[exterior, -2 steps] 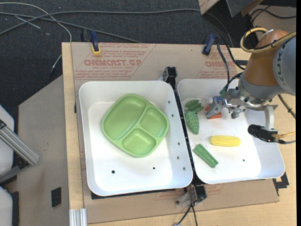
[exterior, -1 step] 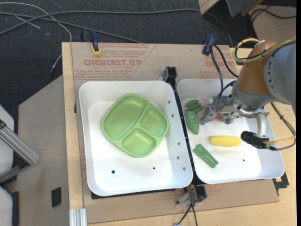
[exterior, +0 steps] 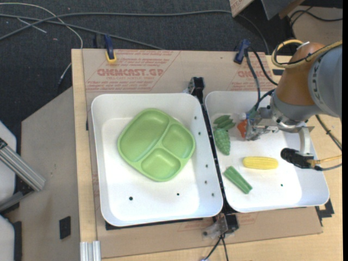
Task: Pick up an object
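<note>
Highest over the bench, and so closest to the lens, the grey arm (exterior: 321, 86) with its orange band reaches in and sets its gripper (exterior: 253, 129) low in the right bin (exterior: 304, 197), up and slightly left of the yellow corn cob (exterior: 260, 163). Whether the claw is wide or narrow cannot be told from this angle. A small orange-red piece (exterior: 242, 128) sits right at the gripper's left edge, up-left of the corn cob; whether it is gripped cannot be told either. Further left of the cob lies a knobbly green vegetable (exterior: 222, 140), with a flat green leaf (exterior: 223, 121) just above it. Below-left of the cob, near it, a green stick (exterior: 237, 179) lies at a slant. Well to the left of the cob, in the left bin (exterior: 109, 200), rests a light green divided plate (exterior: 156, 144) with three compartments.
</note>
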